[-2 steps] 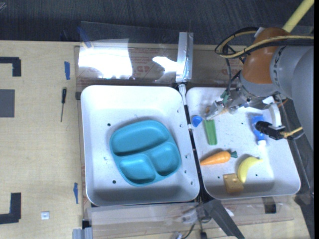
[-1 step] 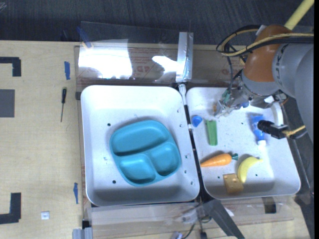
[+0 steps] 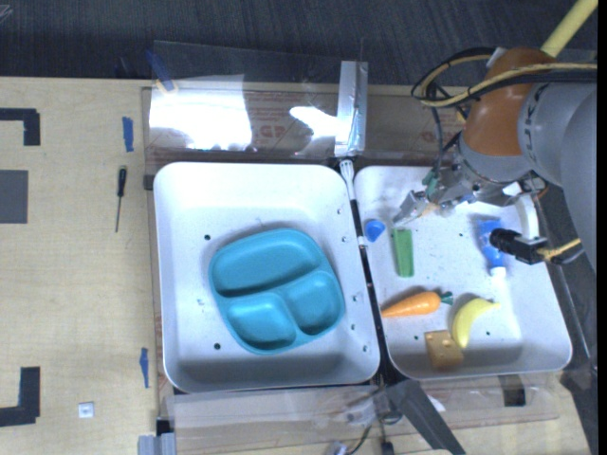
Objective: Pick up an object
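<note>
**Gripper over right bin, nothing held**

Wooden bench top (image 3: pixel 66 282) carries two shallow white bins side by side; black tape corner marks and a small dark screwdriver-like tool (image 3: pixel 119 195) lie off to the left, probably layout references.

Candidate objects sit loose in the right white bin (image 3: pixel 545 344), scattered rather than arranged, which suits a random-pick trial: a flat green rectangular block (image 3: pixel 403 252), a small blue cap-shaped piece (image 3: pixel 375 229), an orange toy carrot (image 3: pixel 413 303), a yellow toy banana (image 3: pixel 469 318), a tan cube-like block (image 3: pixel 443 348) and a blue-and-white bottle-like item (image 3: pixel 491 245). The carrot and banana lie close together; the tan block is just beside the banana.

The metal two-finger gripper (image 3: pixel 417 205) hangs at the upper left of that bin, near the blue piece and above the green block. Its fingers appear spread, with nothing between them. Judgement: pick not yet made; green block or blue piece is the likeliest target.

The left white bin (image 3: pixel 180 197) holds a turquoise three-compartment plastic plate (image 3: pixel 275 290), lying flat.

No legible writing or brand; faint reddish print on the clear panel (image 3: pixel 247 121) behind the bins is unreadable.
</note>
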`<move>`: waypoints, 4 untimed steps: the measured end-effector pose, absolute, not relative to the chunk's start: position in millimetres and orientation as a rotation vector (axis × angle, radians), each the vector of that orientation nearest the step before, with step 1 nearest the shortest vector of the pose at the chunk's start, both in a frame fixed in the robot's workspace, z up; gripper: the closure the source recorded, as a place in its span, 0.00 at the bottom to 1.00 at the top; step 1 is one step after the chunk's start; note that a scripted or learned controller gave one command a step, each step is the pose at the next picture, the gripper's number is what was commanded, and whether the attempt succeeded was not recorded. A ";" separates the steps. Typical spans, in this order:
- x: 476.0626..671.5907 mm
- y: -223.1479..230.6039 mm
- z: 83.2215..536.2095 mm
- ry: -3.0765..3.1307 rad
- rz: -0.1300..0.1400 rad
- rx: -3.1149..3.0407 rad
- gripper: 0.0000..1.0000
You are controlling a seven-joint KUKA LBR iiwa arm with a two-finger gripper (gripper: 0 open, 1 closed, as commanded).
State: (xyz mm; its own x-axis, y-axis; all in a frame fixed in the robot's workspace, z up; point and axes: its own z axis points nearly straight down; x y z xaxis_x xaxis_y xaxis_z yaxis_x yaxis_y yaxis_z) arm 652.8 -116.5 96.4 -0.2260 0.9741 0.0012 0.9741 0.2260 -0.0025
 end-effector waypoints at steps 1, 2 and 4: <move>626.6 -100.9 86.8 -2.504 -0.004 -1.901 0.00; 555.0 -102.1 87.8 -2.506 -0.004 -1.900 0.00; 557.2 -102.3 99.1 -2.511 -0.010 -1.905 0.00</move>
State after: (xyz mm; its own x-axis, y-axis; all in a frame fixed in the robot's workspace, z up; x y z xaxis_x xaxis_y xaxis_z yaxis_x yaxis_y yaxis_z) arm 557.2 -102.3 99.1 -0.2692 0.9631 -0.0043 0.9630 0.2692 0.0110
